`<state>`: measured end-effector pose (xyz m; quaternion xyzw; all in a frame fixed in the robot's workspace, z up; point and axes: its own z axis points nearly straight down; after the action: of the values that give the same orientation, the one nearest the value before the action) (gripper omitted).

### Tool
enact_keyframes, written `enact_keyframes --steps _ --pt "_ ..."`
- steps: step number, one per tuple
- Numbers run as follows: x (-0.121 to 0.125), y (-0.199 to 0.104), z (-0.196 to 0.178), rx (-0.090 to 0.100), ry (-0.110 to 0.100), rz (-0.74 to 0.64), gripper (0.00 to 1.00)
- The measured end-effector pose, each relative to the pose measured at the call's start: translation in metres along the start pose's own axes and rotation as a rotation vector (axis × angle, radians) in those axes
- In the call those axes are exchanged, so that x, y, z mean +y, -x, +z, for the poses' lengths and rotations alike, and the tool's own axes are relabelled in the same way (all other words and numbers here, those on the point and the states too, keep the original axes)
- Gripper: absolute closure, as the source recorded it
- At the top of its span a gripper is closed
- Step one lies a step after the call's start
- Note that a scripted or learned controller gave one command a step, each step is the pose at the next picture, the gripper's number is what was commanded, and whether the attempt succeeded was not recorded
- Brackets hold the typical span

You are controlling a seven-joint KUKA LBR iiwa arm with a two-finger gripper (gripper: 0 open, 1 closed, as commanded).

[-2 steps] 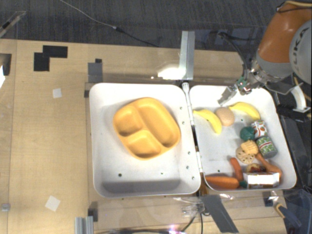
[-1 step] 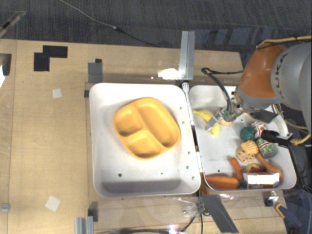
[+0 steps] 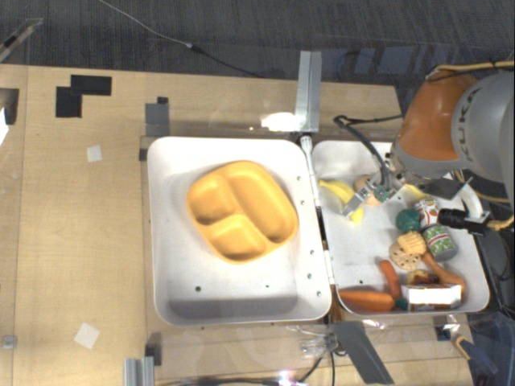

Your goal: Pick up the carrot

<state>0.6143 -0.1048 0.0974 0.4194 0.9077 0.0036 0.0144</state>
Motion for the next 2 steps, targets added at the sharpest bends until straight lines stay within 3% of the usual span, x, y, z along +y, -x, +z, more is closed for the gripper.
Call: enact_keyframes --steps 1,2 --pt "0.022 0.009 0.008 0.013 -0.008 -0.074 0.00" --pt "0.028 0.020 0.001 0.013 -0.017 0.552 0.00"
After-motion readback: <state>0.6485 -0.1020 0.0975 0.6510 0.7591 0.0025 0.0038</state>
